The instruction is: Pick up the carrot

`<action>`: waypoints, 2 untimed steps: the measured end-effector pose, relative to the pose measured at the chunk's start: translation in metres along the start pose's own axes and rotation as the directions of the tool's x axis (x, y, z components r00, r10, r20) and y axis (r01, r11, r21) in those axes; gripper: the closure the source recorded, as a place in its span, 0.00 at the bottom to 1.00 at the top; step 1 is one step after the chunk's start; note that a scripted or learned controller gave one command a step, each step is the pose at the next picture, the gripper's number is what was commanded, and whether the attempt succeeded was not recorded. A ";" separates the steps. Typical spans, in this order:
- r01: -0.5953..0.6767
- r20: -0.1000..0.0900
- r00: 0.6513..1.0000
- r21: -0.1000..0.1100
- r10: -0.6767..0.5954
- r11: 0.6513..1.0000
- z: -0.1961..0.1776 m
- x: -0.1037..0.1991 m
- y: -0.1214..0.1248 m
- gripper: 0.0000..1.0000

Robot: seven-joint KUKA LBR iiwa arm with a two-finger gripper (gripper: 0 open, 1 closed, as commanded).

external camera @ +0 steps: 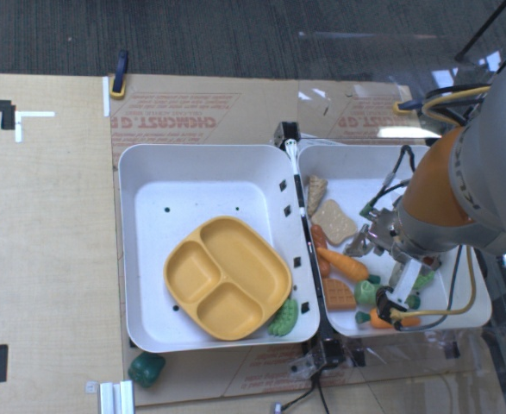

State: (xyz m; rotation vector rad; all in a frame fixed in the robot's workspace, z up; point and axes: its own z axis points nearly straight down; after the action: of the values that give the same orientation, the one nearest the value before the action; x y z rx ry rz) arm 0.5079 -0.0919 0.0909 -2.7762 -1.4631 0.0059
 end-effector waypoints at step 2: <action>-0.499 -0.011 0.866 -0.011 0.499 0.866 -0.002 -0.021 -0.018 0.00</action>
State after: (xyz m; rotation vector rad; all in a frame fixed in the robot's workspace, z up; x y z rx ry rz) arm 0.4816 -0.0993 0.0934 -3.0696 -0.6978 -0.0137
